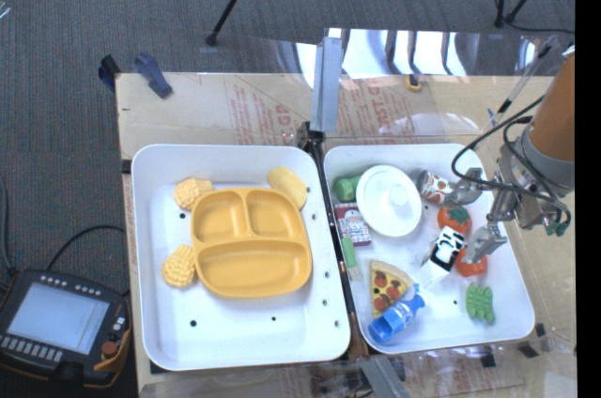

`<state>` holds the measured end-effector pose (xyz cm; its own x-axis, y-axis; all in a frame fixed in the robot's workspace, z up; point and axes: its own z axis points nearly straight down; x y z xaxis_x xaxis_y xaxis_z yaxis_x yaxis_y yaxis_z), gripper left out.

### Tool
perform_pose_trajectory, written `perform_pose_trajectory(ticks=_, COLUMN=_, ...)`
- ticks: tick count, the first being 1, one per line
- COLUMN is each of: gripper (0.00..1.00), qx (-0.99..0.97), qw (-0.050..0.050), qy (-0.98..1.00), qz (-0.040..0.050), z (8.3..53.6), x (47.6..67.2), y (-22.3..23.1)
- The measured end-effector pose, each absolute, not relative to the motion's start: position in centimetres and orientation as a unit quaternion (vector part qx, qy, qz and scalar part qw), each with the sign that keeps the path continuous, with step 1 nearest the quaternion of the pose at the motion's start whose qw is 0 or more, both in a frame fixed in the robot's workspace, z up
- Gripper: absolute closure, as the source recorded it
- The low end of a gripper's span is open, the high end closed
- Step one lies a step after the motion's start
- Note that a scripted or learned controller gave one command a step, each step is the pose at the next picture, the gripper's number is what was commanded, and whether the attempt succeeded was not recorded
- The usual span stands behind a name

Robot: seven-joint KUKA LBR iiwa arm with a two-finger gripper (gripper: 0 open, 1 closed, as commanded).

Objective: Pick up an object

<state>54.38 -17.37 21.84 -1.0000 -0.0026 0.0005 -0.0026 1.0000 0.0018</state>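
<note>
The arm comes in from the right side, and its gripper (pixel 484 241) hangs low over the right bin (pixel 521 293), near the bin's right part. One metal finger (pixel 487 243) points down and to the left, and its tip is just beside a small red object (pixel 471 264) on the bin floor. I cannot tell whether it touches this object. How far the jaws are apart I also cannot tell from here, and I see nothing held between them.

The right bin holds many small toys. A round white lid or dish (pixel 389 200) lies near its middle, with a green piece (pixel 345 189) at its left. A small can with a red and white label (pixel 434 187) lies at its right. An orange toy with a green top (pixel 454 219) is just below that can. A black and white item (pixel 448 248) lies just left of the red object. Toward the front edge there are a pizza slice toy (pixel 386 286), a blue bottle (pixel 395 318) and a green ridged toy (pixel 480 302).

The left bin (pixel 150 293) carries a yellow divided tray (pixel 251 240). Two yellow waffle-like pieces (pixel 179 266) lie at the tray's left side, and a pale yellow oval piece (pixel 288 186) lies at its upper right corner.
</note>
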Motion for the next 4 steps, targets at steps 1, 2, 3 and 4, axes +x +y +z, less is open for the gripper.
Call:
perform_pose_trajectory(ticks=1, gripper=0.0, qx=-0.078, qw=-0.003, qy=-0.997, qz=0.0001, z=10.5, x=59.4, y=-18.1)
perform_pose_trajectory(ticks=2, gripper=0.0, qx=-0.088, qw=-0.004, qy=-0.996, qz=0.0009, z=9.1, x=60.9, y=-16.6)
perform_pose_trajectory(ticks=3, gripper=0.0, qx=-0.153, qw=-0.004, qy=-0.988, qz=-0.0005, z=9.1, x=56.1, y=-16.6)
perform_pose_trajectory(ticks=4, gripper=0.0, qx=-0.165, qw=-0.003, qy=-0.986, qz=-0.0002, z=9.0, x=50.8, y=-14.8)
